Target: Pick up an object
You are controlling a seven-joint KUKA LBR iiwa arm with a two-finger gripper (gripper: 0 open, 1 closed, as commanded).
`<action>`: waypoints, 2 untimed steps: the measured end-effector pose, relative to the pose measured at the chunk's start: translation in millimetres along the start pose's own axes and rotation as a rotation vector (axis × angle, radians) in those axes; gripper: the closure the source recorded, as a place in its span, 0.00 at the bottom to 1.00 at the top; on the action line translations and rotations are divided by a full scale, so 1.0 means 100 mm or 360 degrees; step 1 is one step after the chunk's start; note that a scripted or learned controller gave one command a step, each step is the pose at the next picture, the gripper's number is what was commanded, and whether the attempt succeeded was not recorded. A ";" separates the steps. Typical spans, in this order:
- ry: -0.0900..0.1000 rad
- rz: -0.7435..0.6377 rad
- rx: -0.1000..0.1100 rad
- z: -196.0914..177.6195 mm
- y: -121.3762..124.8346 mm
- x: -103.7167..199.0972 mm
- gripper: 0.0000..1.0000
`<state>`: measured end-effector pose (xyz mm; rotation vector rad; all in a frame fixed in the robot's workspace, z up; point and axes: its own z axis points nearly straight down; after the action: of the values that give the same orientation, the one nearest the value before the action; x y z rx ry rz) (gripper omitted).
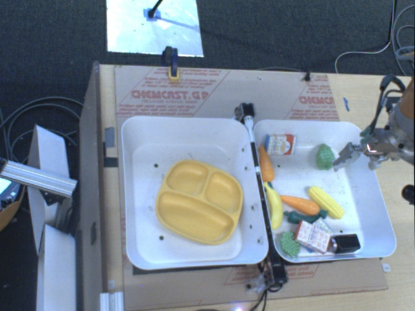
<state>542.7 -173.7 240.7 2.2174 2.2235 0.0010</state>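
On a cardboard-lined bench (pixel 194 89), your gripper (pixel 343 155) is hovering over the right bin (pixel 379 219), beside the green toy (pixel 325 156). Its spread is too blurred to tell. You're approaching; next comes descending squarely onto one piece.

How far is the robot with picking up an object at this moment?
Done: the gripper has reached the right bin, near its far right edge. In hand: nothing visible between its fingers; it is beside the green toy. Left: close on an item and lift it. The carrot, corn and banana lie in the bin.
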 end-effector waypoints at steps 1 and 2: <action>0.0011 -0.0008 0.0022 1.45 -0.40 0.64 0.00; 0.0000 0.0000 -0.0004 1.27 -0.35 0.60 1.00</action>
<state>507.2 -114.2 113.7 2.2164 2.2220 0.0034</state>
